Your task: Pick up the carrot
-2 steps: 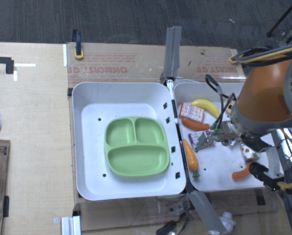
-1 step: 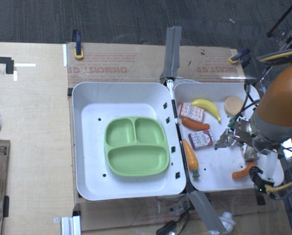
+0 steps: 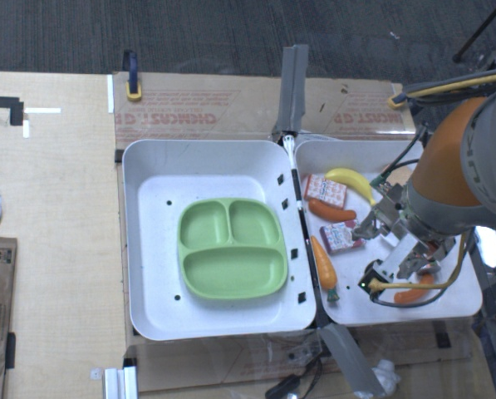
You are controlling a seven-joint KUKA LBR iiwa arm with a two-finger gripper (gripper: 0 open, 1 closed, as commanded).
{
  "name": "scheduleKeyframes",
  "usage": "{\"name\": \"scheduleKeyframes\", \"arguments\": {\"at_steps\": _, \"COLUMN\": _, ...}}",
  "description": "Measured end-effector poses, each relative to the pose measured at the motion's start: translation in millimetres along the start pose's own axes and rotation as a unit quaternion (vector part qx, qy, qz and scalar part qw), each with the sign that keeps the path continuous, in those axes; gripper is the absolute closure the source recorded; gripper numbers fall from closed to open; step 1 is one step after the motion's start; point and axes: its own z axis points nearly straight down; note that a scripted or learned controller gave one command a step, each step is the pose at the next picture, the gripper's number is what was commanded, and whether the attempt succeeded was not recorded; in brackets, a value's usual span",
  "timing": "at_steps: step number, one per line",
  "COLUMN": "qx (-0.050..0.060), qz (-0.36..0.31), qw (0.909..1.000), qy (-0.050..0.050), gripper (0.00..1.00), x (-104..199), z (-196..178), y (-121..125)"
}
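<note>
The carrot (image 3: 323, 263) lies at the right bin's (image 3: 459, 302) left edge; the hand (image 3: 379, 279), lower right, possibly released — cannot tell.

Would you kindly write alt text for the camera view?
A grey, orange-banded arm's gripper hovers low in the right white bin, away from the orange carrot by its left wall. The left white bin holds a green divided tray.

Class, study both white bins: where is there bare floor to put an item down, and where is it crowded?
Bare floor rings the green divided plastic plate in the left white bin, widest along its left wall. The right white bin is crowded: yellow banana, orange carrot, pincer.
</note>
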Motion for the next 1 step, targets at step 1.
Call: {"name": "scheduleKeyframes", "arguments": {"at_steps": 1, "qx": 0.001, "qz": 0.259, "qw": 0.9659, "qy": -0.001, "gripper": 0.0, "x": -11.8, "z": 28.8, "y": 52.9}}
